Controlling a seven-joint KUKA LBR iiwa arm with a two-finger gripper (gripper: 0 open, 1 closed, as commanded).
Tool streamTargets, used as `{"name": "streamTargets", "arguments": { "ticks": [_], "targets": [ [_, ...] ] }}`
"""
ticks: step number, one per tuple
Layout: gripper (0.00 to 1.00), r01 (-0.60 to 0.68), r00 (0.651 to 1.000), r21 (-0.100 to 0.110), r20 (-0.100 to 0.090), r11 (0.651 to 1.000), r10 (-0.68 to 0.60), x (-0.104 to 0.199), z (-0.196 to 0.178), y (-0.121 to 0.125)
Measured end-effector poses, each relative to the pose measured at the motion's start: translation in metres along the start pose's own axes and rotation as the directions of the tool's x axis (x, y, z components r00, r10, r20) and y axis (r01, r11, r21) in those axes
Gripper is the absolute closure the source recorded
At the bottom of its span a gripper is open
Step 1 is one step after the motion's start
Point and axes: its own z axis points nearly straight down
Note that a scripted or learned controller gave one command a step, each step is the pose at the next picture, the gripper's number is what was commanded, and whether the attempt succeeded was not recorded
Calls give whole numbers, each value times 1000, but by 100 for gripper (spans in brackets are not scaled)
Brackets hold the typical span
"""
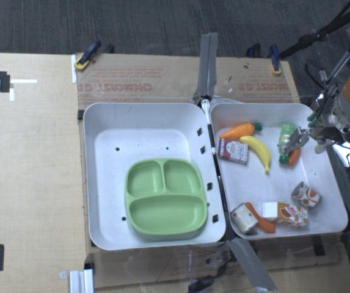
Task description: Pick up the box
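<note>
box (234, 151) lies flat, long axis slanting slightly down-right.

You have open floor mid-bin in the right white bin (332, 191); the yellow banana (258, 151) and orange carrot (238, 130) crowd the small red-and-white box (233, 151).

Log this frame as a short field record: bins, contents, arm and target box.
left bin: shallow white bin holding a green three-compartment plastic plate
right bin: shallow white bin with toy food
target box: small red and white carton box, lying beside the orange toy carrot and yellow toy banana
near corner: more small cartons and a second orange carrot
gripper: two-finger gripper over the right bin's right side, near a green bottle, away from the box
box status: not picked up
</note>
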Motion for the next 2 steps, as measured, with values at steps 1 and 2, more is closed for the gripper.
{"name": "streamTargets", "arguments": {
  "ticks": [1,2],
  "targets": [
    [0,-184,983,-1,1,983,184,2,-16,4],
    [0,-262,965,-3,1,965,262,-6,-43,36]
  ]
}}
